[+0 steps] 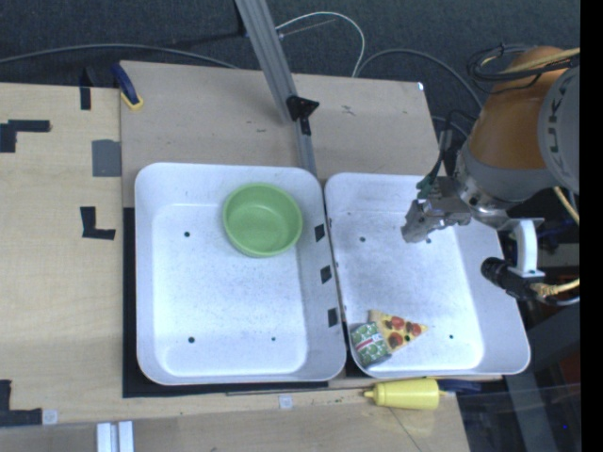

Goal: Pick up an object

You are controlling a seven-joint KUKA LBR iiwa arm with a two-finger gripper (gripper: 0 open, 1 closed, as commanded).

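The grey two-finger gripper (420, 226) hangs over the far part of the right shallow white bin (471, 281), beneath the arm's orange band and grey wrist. Whether it is released or clenched cannot be told from this slant, and nothing shows between its tips.

Nearer in the same bin, well apart from the gripper, a flat toy pizza slice with a yellow face and red rounds (399, 329) lies by the near wall, its point aimed right. Touching its left end is a small green packet with a printed label (368, 344); the print is too small to read.

Just outside that bin's near rim, a yellow squeeze bottle (408, 394) lies on its side on the wooden bench (57, 281).

In the left shallow white bin (170, 299), a round light-green plastic bowl (262, 218) sits upright toward the far right corner.

No brand or writing is legible anywhere.
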